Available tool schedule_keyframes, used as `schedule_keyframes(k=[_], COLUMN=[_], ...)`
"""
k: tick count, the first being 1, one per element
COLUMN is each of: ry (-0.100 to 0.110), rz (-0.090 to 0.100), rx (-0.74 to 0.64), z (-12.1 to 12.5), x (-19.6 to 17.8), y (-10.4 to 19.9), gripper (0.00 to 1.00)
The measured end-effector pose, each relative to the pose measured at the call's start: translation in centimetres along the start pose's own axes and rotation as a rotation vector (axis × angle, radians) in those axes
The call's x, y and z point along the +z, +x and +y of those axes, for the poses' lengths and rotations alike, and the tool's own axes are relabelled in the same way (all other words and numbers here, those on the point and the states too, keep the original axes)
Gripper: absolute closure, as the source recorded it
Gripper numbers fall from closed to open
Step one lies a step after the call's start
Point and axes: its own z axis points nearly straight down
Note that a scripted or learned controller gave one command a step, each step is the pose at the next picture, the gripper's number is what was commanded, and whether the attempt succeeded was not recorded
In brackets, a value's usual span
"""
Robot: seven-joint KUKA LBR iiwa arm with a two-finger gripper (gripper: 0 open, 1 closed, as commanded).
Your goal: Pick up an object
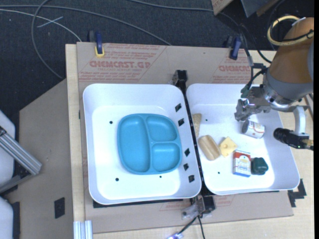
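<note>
I see the two shallow white plastic bins (99, 133); the left one bears a blue three-compartment plate (148, 143). In the right bin, the grey metal claw (247, 114) hangs over a small white and red carton (255, 129), touching or just above it. I cannot tell how far open it is. The board behind reads "CHEMCAST GP" (119, 63).

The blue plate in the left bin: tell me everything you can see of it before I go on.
The blue plate is a rounded-corner tray, plastic by its look, light blue with a soft sheen. Raised ridges split it into three compartments: one long one down its left side and two smaller ones on the right. It lies flat and right side up near the middle of the left bin, turned slightly askew to the bin's walls. It touches only the bin floor.
</note>
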Motion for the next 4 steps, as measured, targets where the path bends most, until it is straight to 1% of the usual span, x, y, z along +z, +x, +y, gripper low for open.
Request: schedule_keyframes(k=[1, 2, 3, 4], ry=[0.000, 0.006, 0.007, 0.008], rz=[0.000, 0.003, 0.003, 0.003], rx=[0.000, -0.004, -0.005, -0.003], z=[0.1, -0.4, -1.5, -2.1], x=[-4.5, -5.0, -5.4, -4.7], y=[0.0, 5.8, 11.5, 15.8], gripper=[1.00, 1.00, 1.00, 1.00])
